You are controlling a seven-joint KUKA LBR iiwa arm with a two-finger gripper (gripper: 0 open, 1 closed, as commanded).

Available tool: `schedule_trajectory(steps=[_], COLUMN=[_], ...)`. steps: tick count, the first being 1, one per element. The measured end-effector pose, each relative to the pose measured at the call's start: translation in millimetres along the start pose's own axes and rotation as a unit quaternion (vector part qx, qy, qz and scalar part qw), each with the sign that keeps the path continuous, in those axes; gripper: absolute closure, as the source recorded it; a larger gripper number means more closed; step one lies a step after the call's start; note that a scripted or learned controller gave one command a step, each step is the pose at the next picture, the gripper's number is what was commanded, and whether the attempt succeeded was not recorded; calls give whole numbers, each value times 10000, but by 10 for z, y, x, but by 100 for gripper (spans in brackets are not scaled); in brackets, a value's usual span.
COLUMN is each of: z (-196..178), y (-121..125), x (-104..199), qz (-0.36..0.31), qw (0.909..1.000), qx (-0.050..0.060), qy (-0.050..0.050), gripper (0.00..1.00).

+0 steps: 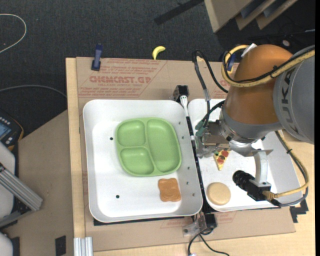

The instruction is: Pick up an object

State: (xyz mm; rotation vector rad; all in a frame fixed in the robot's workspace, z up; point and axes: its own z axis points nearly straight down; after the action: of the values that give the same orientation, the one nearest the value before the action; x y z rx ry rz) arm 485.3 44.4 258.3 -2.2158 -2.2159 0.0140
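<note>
Arm (pixel 260 90) hides much of right bin (pixel 280 197); pizza slice toy (pixel 220 158) partly covered; claw fingers unseen.

Dark carpet floor (pixel 75 30) round the bench, white cable (pixel 15 25) looped top left. Brown board benchtop (pixel 125 75) with red print. Blue clip (pixel 97 56) and yellow piece (pixel 158 51) at its far edge. Aluminium extrusion (pixel 20 192) lower left. Cardboard (pixel 250 12) top right. Lighting even.

The grey arm (pixel 300 100) reaches in from the right, its orange band (pixel 257 82) bulging above the wrist, which points steeply downward; the pincer (pixel 212 145) sits low beneath it.
</note>
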Motion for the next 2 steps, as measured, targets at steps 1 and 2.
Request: schedule_trajectory(steps=[1, 2], z=[-1392, -277], y=[-69, 74], x=[-346, 100], qz=[5, -18], qw=[9999, 10000], qx=[-132, -9], qy=[2, 4], gripper=[100, 100])
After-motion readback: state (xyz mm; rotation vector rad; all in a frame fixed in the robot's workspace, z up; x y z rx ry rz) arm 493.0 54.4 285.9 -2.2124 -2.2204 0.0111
